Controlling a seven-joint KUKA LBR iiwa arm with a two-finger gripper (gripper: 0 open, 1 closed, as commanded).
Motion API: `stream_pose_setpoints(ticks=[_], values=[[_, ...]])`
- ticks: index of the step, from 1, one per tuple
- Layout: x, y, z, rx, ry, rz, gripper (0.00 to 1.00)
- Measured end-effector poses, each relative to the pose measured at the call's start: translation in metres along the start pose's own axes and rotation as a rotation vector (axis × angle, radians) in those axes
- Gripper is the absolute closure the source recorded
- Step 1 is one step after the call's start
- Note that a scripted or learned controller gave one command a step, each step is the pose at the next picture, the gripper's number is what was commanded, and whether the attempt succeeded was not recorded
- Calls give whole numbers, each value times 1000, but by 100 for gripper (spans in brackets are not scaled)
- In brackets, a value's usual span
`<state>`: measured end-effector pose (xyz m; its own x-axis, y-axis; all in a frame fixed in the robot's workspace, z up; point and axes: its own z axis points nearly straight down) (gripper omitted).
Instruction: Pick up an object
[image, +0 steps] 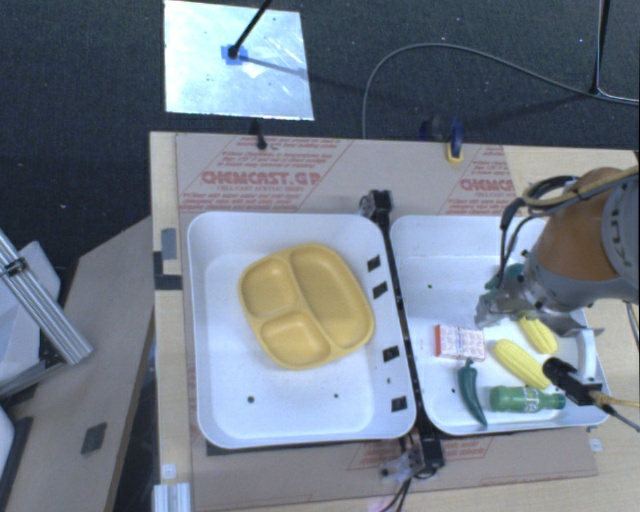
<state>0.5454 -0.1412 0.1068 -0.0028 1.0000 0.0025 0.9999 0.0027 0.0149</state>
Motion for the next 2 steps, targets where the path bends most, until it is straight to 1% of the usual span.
stream_pose_setpoints(ticks=[1, 2], values=[[0, -5, -47, 10, -4, -1, 100], [0, -11, -107, 7, -4, -2, 100]])
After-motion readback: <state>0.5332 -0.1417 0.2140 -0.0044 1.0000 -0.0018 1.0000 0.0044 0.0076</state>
